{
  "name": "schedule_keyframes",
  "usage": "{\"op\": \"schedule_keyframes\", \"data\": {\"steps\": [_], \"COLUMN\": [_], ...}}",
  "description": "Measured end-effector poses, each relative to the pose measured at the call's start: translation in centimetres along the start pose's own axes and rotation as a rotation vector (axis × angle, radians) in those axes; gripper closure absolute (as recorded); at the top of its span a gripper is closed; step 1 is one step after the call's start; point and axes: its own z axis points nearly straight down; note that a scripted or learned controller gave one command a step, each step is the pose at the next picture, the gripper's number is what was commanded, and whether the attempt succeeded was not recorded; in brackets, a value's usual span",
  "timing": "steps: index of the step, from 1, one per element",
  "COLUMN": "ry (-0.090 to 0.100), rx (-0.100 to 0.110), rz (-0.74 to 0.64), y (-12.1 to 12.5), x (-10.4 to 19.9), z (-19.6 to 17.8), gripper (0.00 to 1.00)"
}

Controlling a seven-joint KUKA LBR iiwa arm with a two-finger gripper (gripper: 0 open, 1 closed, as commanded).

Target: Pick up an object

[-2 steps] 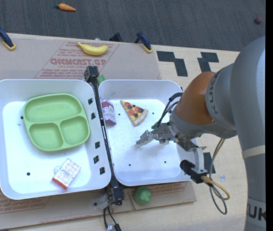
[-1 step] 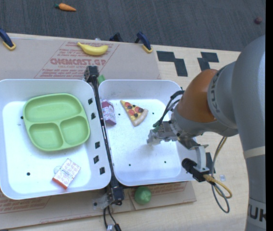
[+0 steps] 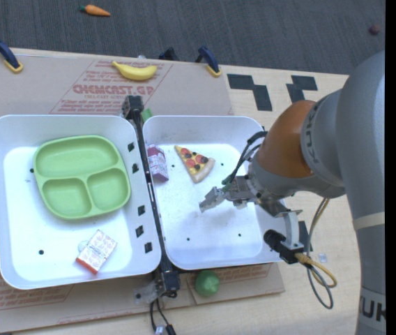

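Pincer (image 3: pixel 210 199) over right bin (image 3: pixel 184 257) — striped pizza slice (image 3: pixel 195 162) beside.

Banana (image 3: pixel 135 69): laid on the cardboard sheet (image 3: pixel 184 89) behind the 2 bins, near the red print.
Carrot (image 3: pixel 97 10): seen on the dark floor (image 3: pixel 254 19) beyond the bench, well apart from the bins.
Green ball (image 3: pixel 207 283): placed on the cardboard just in front of the right bin.
Clamps (image 3: pixel 7 54): blue-handled, fixed along the cardboard's far edge.
Black squares (image 3: pixel 271 89): printed on the bench behind the right bin.
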Motion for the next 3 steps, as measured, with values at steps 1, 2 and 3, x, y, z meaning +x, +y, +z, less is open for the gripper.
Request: {"op": "schedule_keyframes", "data": {"steps": [1,2,3], "ry": [0.000,0.000,0.002], "rx": [0.000,0.001,-0.003], "rz": [-0.004,-0.005,0.008], "y": [0.1,0.1,7.0], "x": [0.0,0.0,-4.4], "z": [-1.0,-1.0,1.0], "gripper": [1.00,0.00,0.00]}}
